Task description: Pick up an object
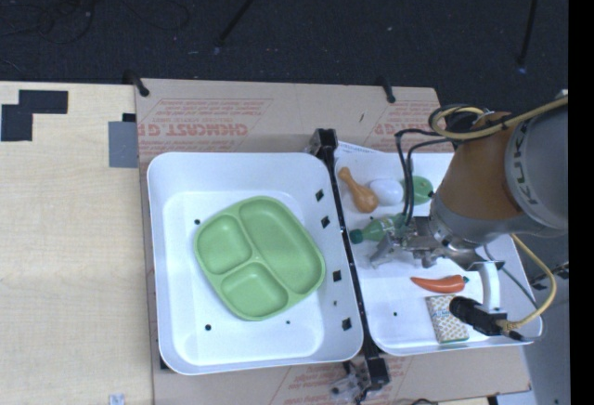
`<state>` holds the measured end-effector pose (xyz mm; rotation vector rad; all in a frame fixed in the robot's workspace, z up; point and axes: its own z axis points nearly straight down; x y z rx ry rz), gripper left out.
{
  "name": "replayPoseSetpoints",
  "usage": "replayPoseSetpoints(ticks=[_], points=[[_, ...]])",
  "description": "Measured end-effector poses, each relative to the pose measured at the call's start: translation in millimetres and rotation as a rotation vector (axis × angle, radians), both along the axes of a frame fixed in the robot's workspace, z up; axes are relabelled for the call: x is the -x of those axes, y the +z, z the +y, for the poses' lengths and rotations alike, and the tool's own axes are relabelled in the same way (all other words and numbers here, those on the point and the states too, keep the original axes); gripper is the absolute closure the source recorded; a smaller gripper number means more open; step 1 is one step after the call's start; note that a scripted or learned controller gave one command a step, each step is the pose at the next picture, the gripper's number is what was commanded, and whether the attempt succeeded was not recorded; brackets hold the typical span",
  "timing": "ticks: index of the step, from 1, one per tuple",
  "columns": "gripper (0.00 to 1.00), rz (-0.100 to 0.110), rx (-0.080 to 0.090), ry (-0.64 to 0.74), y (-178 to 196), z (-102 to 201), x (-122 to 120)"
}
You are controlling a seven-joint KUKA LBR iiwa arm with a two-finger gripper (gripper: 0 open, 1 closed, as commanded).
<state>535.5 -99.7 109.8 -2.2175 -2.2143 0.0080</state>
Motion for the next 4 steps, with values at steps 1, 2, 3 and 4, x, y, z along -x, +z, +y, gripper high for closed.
replayPoseSetpoints(ticks=[1,2,3,4], points=[[1.0,-0.002,0.0,-0.005,12.5,-1.0,-0.9],[1.0,-0.01,0.002,-0.003,60.9,-0.5,8.1],[1.0,-0.011,0.002,0.002,104.3,3.2,4.4],[1.0,-0.012,0.002,0.002,149.4,2.4,3.5]])
